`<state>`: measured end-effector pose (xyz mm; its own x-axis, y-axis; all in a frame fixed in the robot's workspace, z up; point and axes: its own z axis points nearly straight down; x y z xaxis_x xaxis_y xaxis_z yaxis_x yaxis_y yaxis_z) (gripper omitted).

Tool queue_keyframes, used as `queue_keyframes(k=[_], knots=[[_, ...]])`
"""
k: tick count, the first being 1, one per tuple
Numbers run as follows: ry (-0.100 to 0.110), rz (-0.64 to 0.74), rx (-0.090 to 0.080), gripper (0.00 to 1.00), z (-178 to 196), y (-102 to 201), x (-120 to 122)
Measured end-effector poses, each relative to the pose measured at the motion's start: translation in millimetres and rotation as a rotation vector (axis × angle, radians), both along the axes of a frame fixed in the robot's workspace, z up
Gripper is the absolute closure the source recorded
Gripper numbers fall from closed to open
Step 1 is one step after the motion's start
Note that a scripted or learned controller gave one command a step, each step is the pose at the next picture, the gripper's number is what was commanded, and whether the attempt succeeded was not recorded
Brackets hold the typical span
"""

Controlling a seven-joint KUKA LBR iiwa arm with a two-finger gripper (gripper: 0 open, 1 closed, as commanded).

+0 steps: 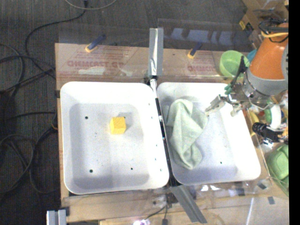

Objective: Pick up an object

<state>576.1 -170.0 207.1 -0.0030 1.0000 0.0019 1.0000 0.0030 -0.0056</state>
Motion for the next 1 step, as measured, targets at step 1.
queue_keyframes(k=[1], knots=[[-0.001,-0.031,-0.002,0.0,5.0,-30.2,19.2]])
